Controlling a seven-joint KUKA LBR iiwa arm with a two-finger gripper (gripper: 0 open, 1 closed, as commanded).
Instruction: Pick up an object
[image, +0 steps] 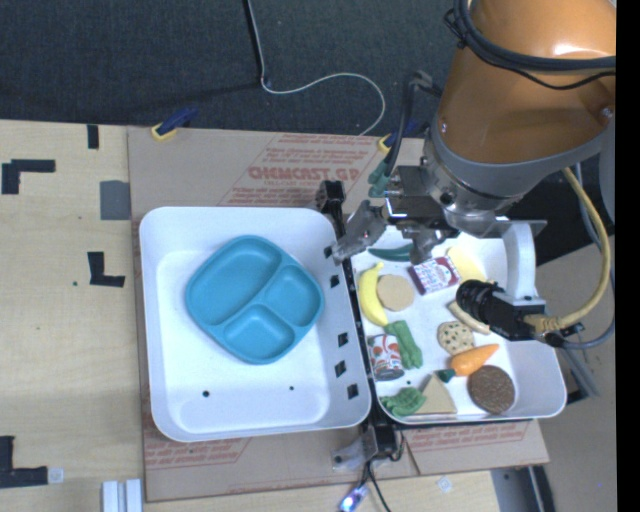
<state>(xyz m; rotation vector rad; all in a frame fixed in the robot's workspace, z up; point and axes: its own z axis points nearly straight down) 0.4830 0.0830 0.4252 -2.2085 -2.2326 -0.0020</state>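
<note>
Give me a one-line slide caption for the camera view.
KUKA arm's gripper over the right bin of toy food, near a banana; blue divided plate in left bin.

In the right bin (545, 405), toy foods are lying close together: a yellow banana (371, 297) curving along the left wall, a tan round cookie (396, 293) touching it, a green pickle (404, 342) below, an orange carrot (472, 358) pointing right, and a brown round patty (492, 388) near the front. What may be a small can (386, 357) is sitting beside the pickle.
</note>
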